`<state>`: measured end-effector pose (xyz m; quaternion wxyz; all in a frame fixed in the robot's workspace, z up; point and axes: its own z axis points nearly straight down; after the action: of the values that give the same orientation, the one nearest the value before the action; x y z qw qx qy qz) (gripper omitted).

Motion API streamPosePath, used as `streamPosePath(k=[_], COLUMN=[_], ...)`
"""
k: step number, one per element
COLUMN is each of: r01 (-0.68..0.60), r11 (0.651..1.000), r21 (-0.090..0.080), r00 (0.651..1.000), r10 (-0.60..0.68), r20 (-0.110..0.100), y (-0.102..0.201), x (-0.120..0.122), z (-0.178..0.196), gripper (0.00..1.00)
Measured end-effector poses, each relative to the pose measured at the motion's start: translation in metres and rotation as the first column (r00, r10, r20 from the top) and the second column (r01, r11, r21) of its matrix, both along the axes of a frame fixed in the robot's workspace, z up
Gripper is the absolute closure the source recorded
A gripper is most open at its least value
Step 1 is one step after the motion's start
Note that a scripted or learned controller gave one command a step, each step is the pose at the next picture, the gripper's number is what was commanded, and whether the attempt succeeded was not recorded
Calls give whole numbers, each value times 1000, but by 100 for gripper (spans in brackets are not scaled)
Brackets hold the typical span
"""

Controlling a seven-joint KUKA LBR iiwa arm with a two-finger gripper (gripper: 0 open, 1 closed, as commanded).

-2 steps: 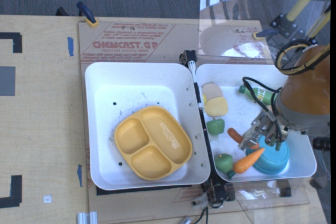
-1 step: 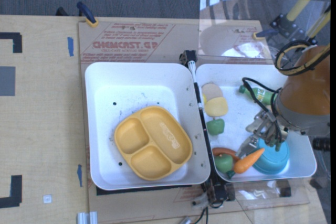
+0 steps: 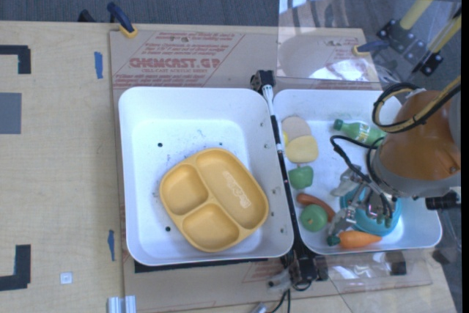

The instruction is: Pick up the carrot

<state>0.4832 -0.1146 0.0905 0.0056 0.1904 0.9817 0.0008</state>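
Note:
The carrot [image 3: 359,238], orange with a small green top pointing left, lies near the front wall of the right bin [image 3: 429,231]. My gripper [image 3: 365,210] hangs low over the bin, just behind and above the carrot, its metal tip close to the carrot's upper side. Nothing visibly sits in the gripper. The arm's orange band [image 3: 418,143] covers the bin's right part.
The right bin also holds a green apple [image 3: 314,217], a red chili [image 3: 315,201], a green pepper [image 3: 300,177], two pale yellow pieces [image 3: 300,149], a green bottle [image 3: 359,131] and a teal object [image 3: 390,220] under the gripper. A yellow divided plate [image 3: 212,198] lies in the left bin [image 3: 146,157].

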Motion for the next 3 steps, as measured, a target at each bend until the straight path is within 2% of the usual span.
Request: streamPosePath(k=[1, 2, 3], r01=[324, 231, -319], r11=[946, 973, 948], r21=[5, 1, 3], r00=[946, 973, 948], r10=[-324, -231, 319], r20=[8, 2, -13], y=[-44, -8, 54], x=[3, 23, 18], z=[-1, 220, 93], gripper=[0, 0, 0])
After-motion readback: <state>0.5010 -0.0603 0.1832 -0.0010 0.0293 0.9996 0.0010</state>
